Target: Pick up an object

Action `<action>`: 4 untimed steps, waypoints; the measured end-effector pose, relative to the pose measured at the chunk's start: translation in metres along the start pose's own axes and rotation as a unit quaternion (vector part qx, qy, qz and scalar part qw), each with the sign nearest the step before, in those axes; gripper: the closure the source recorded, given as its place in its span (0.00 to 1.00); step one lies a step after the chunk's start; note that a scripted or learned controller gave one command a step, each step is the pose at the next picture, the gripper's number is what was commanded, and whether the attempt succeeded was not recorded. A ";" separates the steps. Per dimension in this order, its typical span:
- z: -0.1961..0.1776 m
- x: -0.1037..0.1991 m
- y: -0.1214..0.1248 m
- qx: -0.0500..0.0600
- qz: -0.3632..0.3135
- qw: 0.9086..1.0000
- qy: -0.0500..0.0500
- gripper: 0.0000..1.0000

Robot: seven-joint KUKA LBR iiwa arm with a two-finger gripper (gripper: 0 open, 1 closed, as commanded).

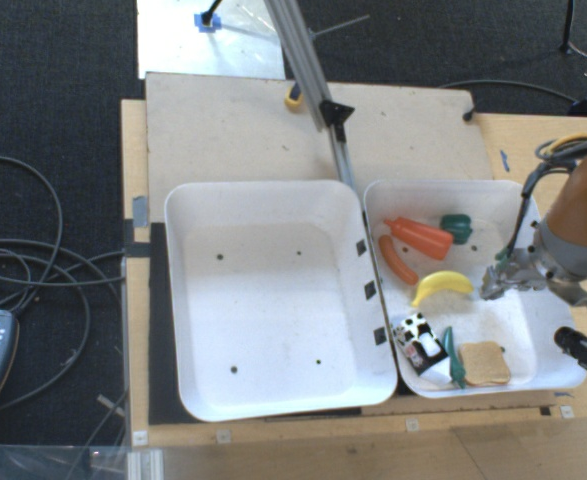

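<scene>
The right bin (548, 368) holds an orange bottle-shaped toy (422, 236) with a dark green piece (456, 226) at its end, a thin orange sausage shape (397, 259), a yellow banana (441, 286), a black-and-white toy (419, 340), a green strip (453, 357) and a tan bread slice (486, 364). My gripper (497, 281) hangs low in the right bin, just right of the banana's tip. Nothing shows between its fingers.
The left bin (188, 298) lies beside the right one. A grey slanted pole (303, 53) crosses the back of the bench down to the bins' shared rim. Cables (33, 258) lie on the floor at the left.
</scene>
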State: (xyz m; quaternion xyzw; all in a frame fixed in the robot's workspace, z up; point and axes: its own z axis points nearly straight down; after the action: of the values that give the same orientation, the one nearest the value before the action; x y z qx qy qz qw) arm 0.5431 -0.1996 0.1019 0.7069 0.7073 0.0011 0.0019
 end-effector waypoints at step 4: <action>-0.123 0.054 0.010 0.001 -0.005 1.000 0.001 1.00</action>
State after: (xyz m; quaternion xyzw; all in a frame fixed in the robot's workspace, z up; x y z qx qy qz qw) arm 0.5523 -0.1452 0.2249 0.7036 0.7106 0.0012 0.0000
